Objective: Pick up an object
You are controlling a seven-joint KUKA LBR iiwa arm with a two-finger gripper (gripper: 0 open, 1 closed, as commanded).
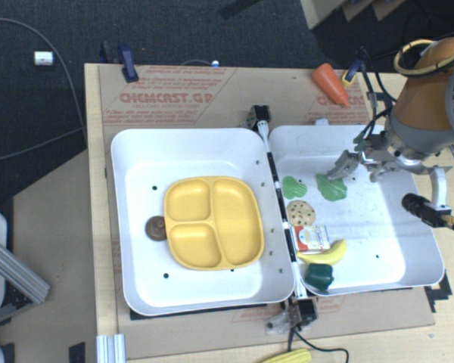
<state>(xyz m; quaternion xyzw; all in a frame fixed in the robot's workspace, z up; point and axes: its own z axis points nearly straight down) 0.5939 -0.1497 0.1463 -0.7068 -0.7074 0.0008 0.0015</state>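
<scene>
- The end effector reaches in from the right over the right bin, its tip just above a green leaf; whether it is apart or together I cannot tell.
- A second green piece lies left of the leaf, by the bin's left wall.
- Nearer along that wall: a cookie, a red-and-white carton, a banana and a dark green pepper.
- The left bin holds a yellow divided plate, with a brown disc touching its left edge.
- An orange carrot lies on the bench, beyond the right bin.

Dark carpet — cardboard-topped bench.
</scene>
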